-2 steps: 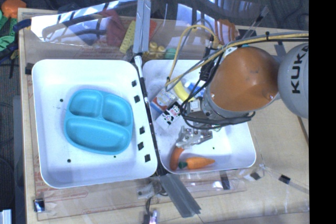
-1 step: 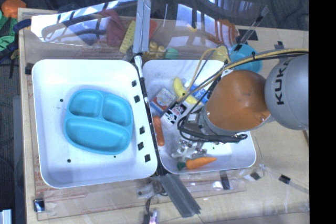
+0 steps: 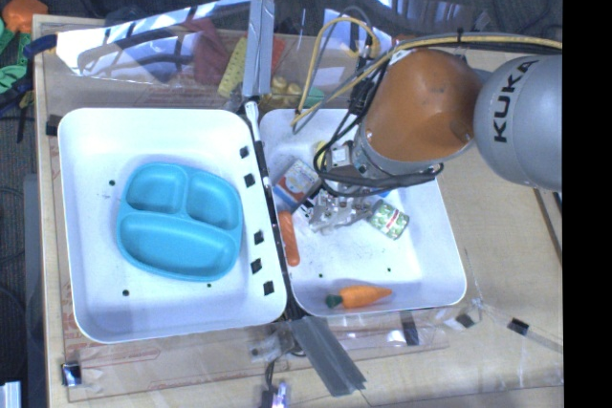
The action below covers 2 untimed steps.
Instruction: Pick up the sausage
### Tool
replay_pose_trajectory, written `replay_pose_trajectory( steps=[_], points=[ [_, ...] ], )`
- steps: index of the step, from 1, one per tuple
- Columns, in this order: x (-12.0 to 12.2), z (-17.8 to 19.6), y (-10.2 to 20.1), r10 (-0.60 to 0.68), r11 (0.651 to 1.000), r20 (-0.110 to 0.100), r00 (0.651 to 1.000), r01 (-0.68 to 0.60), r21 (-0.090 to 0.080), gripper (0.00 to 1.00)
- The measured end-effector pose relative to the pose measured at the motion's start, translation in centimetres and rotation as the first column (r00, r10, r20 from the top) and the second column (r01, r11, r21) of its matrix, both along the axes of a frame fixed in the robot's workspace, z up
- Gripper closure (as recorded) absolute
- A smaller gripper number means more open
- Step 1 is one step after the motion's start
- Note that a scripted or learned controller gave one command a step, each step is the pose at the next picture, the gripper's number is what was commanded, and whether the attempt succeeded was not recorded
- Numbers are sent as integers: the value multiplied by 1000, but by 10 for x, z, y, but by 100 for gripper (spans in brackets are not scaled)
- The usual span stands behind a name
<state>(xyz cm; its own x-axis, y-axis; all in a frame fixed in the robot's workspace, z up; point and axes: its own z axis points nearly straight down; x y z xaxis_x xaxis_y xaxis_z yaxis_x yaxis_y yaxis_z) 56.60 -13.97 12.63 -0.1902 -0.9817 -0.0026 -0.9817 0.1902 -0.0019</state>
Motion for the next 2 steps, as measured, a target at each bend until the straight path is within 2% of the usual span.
replay_pose_trajectory(
  steps=[1, 2],
  points=[
    [-37, -38, -35, 11, 1000, -8, 1000, -11, 1, 100],
    [59, -36, -69, 184, 983, -1, 983, -184, 2, 100]
  ],
)
